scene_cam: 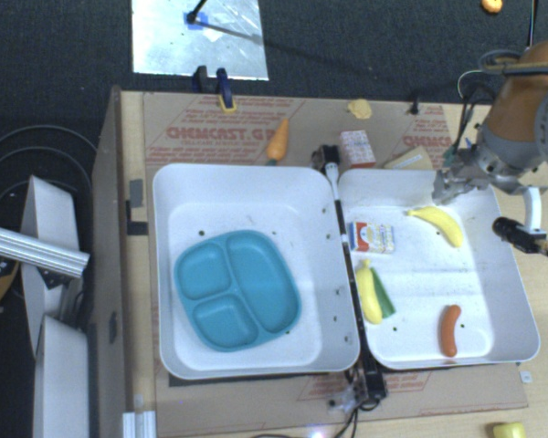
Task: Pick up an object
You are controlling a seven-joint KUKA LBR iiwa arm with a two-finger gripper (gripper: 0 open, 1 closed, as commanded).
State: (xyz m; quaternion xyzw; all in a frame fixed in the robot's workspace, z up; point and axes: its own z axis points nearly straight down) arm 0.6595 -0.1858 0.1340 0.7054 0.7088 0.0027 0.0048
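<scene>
Camera view finds our gripper (446, 186) poised at the right bin's (516, 286) far edge, just beside a banana (440, 224); finger state we cannot tell. We judge a straight descent, centred across its curve, gives the best grasp.

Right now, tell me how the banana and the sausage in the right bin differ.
The banana is yellow and curved; the sausage is orange-red and straight. The banana lies near the bin's far side, close to the gripper; the sausage lies near the front edge, away from it. The banana runs slantwise, the sausage nearly front to back. Both lie loose on the right bin.
</scene>
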